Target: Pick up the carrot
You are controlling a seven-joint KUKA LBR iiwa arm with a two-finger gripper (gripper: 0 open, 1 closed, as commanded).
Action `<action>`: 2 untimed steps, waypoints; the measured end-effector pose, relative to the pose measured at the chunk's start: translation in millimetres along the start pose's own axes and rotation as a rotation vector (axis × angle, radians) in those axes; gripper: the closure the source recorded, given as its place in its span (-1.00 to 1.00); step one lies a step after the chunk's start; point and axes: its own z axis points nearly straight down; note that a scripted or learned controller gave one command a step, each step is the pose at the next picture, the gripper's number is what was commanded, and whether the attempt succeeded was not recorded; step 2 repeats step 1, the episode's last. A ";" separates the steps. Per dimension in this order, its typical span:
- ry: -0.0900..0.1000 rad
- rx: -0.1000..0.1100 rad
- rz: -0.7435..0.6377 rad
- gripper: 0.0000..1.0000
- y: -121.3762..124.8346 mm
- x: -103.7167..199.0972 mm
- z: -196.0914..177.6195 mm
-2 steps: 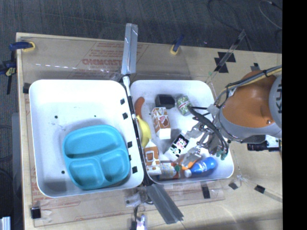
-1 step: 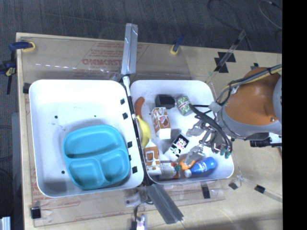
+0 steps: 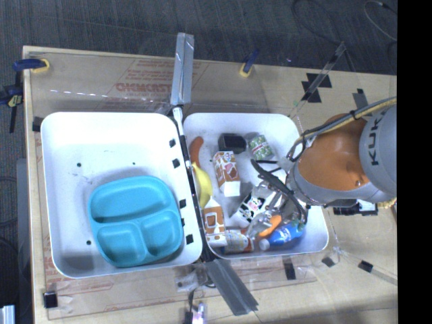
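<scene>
Carrot (image 3: 271, 224) low in right bin (image 3: 223, 121), near front wall, beside blue bottle (image 3: 288, 235). Hand (image 3: 275, 211) directly above, touching or just over carrot. Finger state: cannot tell, clutter hides it.

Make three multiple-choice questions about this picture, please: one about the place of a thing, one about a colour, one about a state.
1. Where does the divided plastic tray lie?
A. In the left white bin
B. In the right white bin
C. On the wooden bench outside the bins

2. What colour is this tray?
A. Red
B. Light blue
C. Black

3. Where is the small orange carrot now?
A. Lifted high above the bins
B. On the tray
C. Low in the right bin, among other objects, under the gripper

Answers:
1. A, because the tray rests on the floor of the left bin.
2. B, because its whole surface is light blue.
3. C, because the carrot lies near the bin's front wall beside a blue bottle.
</scene>
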 end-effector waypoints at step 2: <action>-0.002 -0.001 -0.005 1.00 1.8 -2.4 -13.2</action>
